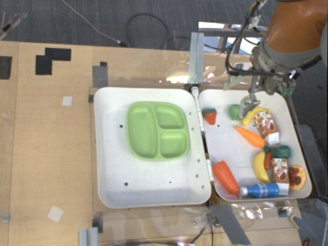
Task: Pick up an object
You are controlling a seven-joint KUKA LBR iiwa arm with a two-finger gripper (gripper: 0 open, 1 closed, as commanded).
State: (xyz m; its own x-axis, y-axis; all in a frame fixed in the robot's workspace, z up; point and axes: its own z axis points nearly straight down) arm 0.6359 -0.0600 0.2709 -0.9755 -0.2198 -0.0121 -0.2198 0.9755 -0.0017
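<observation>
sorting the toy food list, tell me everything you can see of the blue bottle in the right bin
The blue bottle lies on its side along the near wall of the right bin, running left to right. It looks like glossy plastic, blue with a white band or label near its left end. Its left end sits by the big orange carrot; the banana and a small carton lie just behind it, close or touching.

The surface [46, 152] is pale wood, reaching from 9 o'clock across the middle. Two white bins lie on it side by side: the left bin [110, 188] at centre, the right bin [220, 132] touching it toward 3 o'clock. Black patches [51, 59] mark the wood at 10 o'clock, and two small pale squares [67, 101] lie toward 9 and 8 o'clock.
</observation>
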